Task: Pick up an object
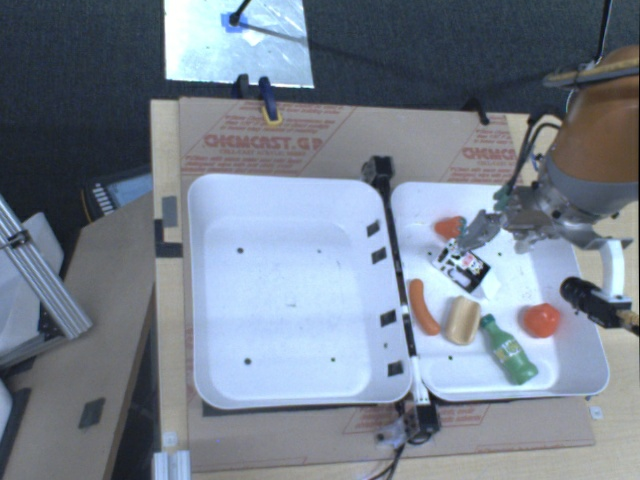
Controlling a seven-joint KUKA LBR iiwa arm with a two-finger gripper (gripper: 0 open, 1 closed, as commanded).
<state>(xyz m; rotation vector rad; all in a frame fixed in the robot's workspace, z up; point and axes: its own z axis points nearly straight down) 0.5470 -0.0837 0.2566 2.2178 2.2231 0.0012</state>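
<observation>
The right bin (pixel 590 368) holds several objects. A black-and-white packet (pixel 466 267) lies near its middle, with a small orange piece (pixel 447 227) just behind it. An orange carrot-like stick (pixel 425 307) lies by the left wall, and a tan roll (pixel 461 320) sits beside it. A green bottle (pixel 507 349) lies toward the front, next to a red tomato (pixel 541 319). My gripper (pixel 476 232) hangs over the back middle of this bin, just above and behind the packet and right of the orange piece. Nothing is visibly held.
The left bin (pixel 215 203) stands beside the right one, with a black clipped divider (pixel 393 268) between them. The grey arm with its orange band (pixel 598 128) covers the right bin's back right corner. A black fitting (pixel 588 301) juts in at the right wall.
</observation>
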